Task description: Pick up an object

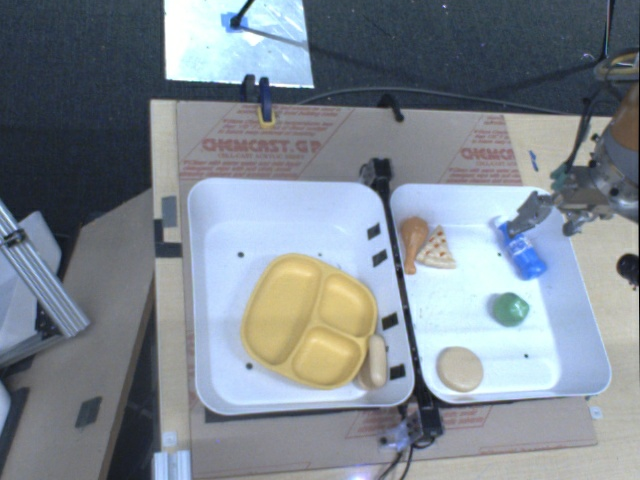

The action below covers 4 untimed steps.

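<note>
Camera view: gripper [545, 211] at right bin [580, 313] 1 o'clock corner, fingers apart, just above blue object [522, 252]. Approach step, likely; next: descend, close on it.

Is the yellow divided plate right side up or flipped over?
Right side up: the yellow divided plate in the left bin shows three recessed compartments facing the camera, with nothing in them.

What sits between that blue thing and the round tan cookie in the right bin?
In the camera view, a green ball lies between the blue object and the tan cookie, a little to the right of the line joining them.
</note>
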Motion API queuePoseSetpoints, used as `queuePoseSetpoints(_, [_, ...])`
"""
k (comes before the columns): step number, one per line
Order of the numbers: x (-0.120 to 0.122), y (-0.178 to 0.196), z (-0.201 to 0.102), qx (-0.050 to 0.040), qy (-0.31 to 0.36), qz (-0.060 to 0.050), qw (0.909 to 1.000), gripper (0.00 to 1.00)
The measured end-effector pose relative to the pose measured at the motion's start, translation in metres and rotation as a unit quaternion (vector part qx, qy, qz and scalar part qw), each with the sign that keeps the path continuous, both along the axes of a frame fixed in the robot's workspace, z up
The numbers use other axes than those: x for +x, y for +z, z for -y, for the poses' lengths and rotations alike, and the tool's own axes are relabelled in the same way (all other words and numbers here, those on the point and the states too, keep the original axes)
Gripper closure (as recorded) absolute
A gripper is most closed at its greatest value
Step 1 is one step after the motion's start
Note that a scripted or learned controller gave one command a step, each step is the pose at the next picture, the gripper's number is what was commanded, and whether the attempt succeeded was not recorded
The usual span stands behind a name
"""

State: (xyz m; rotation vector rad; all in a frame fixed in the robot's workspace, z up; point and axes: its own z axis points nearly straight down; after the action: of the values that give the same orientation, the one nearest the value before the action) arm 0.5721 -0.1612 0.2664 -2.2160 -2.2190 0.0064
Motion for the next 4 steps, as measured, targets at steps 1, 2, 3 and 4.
queuePoseSetpoints(1, [0.002,0.005,0.0,-0.0008,0.001,0.004,1.0,0.0])
queuePoseSetpoints(2, [0.003,-0.044,-0.01,-0.0002,0.002,0.003,1.0,0.0])
queuePoseSetpoints(3, [-0.001,-0.091,-0.018,0.0,0.0,0.002,1.0,0.0])
queuePoseSetpoints(4, [0.001,-0.134,-0.023,-0.0003,0.0,0.002,1.0,0.0])
